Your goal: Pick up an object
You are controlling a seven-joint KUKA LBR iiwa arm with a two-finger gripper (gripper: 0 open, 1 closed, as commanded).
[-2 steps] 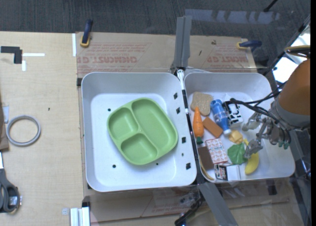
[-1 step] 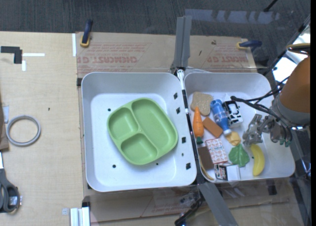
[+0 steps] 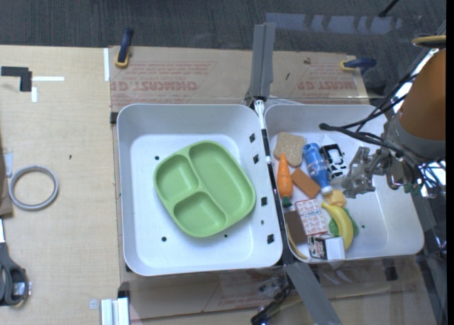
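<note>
My gripper (image 3: pixel 352 180) hangs over the middle of the right bin (image 3: pixel 397 235), on the grey arm with its orange band (image 3: pixel 431 100) at the right. Just left of it lie a blue bottle (image 3: pixel 314 162), an orange block (image 3: pixel 306 184) and a black-and-white item (image 3: pixel 333 158). A yellow banana (image 3: pixel 340 220) lies directly below the gripper in the view. Further left are an orange carrot (image 3: pixel 284 177) and a slice of bread (image 3: pixel 289 146). A red-and-white carton (image 3: pixel 309 217), a brown bar (image 3: pixel 294 227) and a small white box (image 3: pixel 327 248) sit near the bin's front.
The left bin (image 3: pixel 135 196) holds a green three-part plate (image 3: pixel 206 189). A grey divider (image 3: pixel 261 68) rises between the bins at the back. On the bench to the left lie a tape ring (image 3: pixel 32 187) and scissors (image 3: pixel 13 284). Cables (image 3: pixel 369 121) trail from the arm.
</note>
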